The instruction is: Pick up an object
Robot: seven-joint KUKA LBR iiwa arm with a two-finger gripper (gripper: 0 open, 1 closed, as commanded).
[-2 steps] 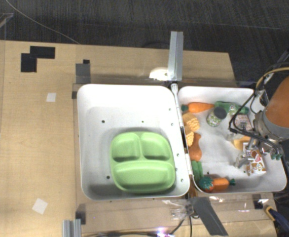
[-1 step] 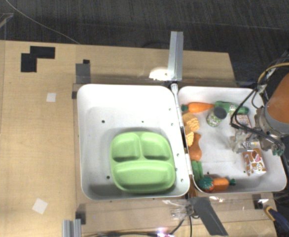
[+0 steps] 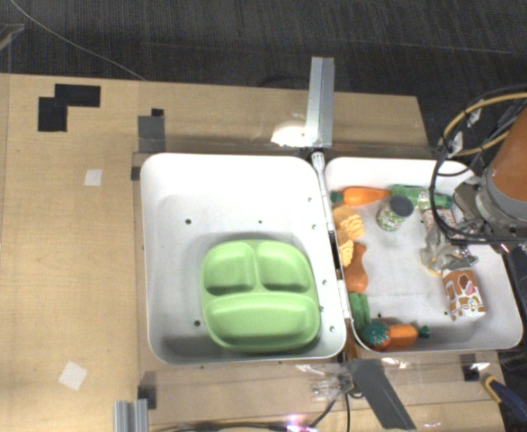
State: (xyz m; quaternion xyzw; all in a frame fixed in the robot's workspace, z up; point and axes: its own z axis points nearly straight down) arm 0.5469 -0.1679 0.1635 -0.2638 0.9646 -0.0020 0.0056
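Hovering end effector point(image 3: 443, 255) | patterned carton point(image 3: 463, 294) beside | print unreadable

Two bins point(image 3: 156, 241), one green tray point(image 3: 259, 292), two carrots point(image 3: 364, 195) (toy ones).

A robot arm point(image 3: 515, 174) with a broad orange band above a grey wrist ring. Black cables, one sheathed in yellow, loop around its upper side. Below the wrist sits a metallic, silvery gripper point(image 3: 443, 252) assembly with dark fittings.
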